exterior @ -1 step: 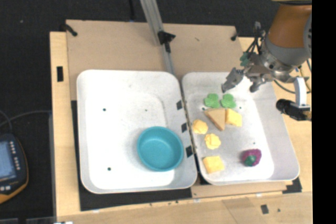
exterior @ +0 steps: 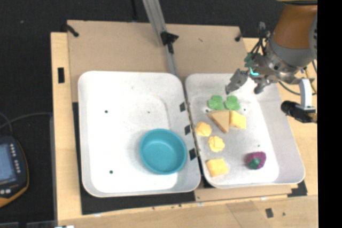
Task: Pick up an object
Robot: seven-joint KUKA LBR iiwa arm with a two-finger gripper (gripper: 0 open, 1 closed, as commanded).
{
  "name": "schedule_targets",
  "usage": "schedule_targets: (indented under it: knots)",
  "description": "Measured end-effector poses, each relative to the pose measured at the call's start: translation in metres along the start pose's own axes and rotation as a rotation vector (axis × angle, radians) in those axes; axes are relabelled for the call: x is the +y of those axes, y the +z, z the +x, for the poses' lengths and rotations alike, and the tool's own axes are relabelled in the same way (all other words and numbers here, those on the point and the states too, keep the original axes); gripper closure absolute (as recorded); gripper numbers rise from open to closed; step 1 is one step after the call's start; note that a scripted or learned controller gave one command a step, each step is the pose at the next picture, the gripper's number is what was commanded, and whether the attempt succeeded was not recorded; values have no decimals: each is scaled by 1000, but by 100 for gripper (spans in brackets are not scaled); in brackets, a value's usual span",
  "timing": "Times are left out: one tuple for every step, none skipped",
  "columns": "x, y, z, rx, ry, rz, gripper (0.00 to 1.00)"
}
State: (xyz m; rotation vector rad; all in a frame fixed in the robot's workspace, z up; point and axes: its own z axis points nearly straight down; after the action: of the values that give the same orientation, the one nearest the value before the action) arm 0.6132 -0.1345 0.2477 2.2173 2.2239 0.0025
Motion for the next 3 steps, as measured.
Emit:
schedule_targets:
  knots:
    - [-4,43,2,-2,4,5,0]
    - [-5,106,-1,-2,4,7,0]
    - [-2,141,-5,-8,6,-10,0]
